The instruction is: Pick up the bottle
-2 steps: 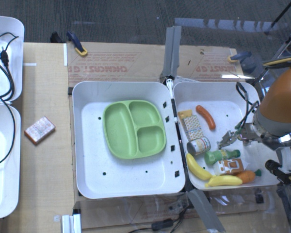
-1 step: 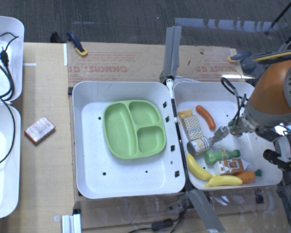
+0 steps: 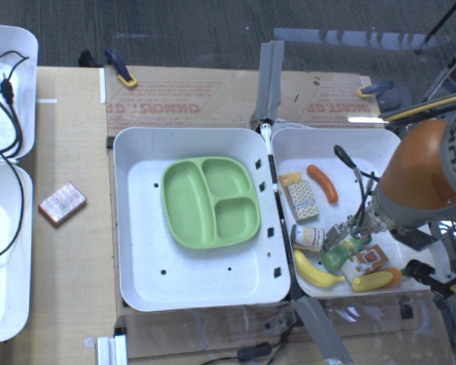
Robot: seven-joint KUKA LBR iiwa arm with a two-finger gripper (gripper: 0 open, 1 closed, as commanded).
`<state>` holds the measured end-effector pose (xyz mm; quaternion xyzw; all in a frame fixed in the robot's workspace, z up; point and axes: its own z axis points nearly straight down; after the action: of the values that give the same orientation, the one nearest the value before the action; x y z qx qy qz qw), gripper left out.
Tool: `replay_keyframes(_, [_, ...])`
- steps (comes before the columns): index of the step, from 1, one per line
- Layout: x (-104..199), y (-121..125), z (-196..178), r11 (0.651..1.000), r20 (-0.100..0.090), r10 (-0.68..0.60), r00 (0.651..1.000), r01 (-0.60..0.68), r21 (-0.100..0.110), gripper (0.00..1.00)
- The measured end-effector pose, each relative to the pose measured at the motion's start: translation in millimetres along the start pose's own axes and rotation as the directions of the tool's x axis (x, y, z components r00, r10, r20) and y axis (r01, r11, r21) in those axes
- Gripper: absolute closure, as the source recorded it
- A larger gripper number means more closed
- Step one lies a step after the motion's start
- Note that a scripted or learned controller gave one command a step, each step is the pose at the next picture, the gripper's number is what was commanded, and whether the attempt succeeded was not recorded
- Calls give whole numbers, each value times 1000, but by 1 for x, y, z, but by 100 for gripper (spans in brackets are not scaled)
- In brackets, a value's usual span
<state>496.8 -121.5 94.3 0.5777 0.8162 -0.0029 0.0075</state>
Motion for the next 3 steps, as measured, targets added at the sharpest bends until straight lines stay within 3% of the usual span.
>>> replay_keyframes(1, [2, 1, -8, 1000, -7, 1, 1000, -1, 1, 100])
replay_keyframes(2, [38, 27, -144, 982, -13, 187, 982, -187, 8, 100])
replay_keyframes(3, [38, 27, -144, 982, -13, 186, 982, -186, 8, 0])
